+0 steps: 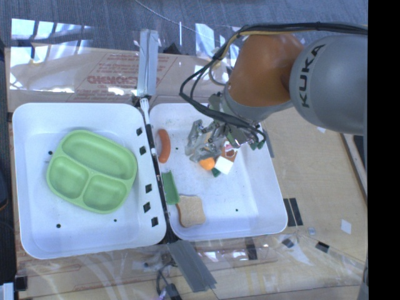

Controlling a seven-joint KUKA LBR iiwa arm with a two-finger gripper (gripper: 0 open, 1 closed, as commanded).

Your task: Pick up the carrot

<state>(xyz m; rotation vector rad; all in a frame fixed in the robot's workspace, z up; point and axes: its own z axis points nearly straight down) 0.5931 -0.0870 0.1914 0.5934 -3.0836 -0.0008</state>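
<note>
Orange carrot (207, 163) lies in the right bin (262, 199), just at 6 o'clock of the gripper (205, 144), whose fingers look spread and grasp nothing. This reads as the approach: next comes a short descent, then closing. Sausage (164, 145) at 9 o'clock, bread (190, 210) at 7, and a white-green piece (222, 166) touching the carrot could interfere.

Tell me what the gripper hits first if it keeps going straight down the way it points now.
Most likely the carrot: the gripper points down into the right bin, and the orange piece lies just below its fingertips, beside a small white block. Depth is unclear from this slanted view, so it could meet the block instead.
</note>
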